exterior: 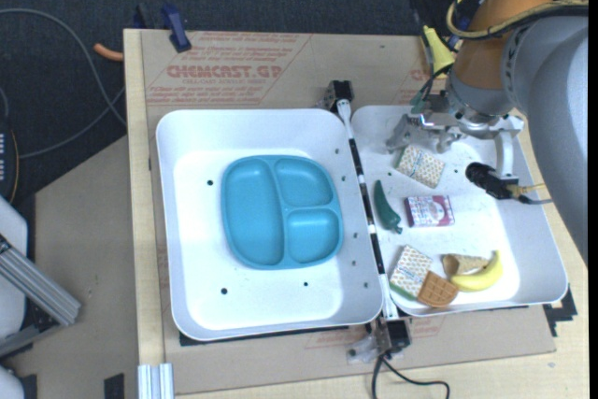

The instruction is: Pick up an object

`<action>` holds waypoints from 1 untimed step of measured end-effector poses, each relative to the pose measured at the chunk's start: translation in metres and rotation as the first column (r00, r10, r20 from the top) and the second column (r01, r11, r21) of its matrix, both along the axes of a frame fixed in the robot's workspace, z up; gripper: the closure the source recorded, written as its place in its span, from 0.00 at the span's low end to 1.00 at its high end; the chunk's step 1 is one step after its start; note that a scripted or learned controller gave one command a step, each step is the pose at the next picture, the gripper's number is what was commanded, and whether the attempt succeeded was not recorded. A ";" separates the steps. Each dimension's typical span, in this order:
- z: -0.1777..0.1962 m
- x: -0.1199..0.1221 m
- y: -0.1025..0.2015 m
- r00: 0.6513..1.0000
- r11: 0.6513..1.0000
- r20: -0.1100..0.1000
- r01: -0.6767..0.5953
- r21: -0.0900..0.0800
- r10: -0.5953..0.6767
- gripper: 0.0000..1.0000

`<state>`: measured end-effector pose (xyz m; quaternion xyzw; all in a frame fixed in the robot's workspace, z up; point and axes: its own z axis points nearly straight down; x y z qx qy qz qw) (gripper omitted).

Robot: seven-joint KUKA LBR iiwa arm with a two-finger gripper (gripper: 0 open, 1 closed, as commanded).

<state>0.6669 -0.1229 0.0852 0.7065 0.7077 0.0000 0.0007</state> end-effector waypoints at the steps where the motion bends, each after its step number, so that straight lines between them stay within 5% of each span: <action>1: 0.011 0.001 0.000 1.000 1.000 0.003 -0.001 -0.002 0.001 1.00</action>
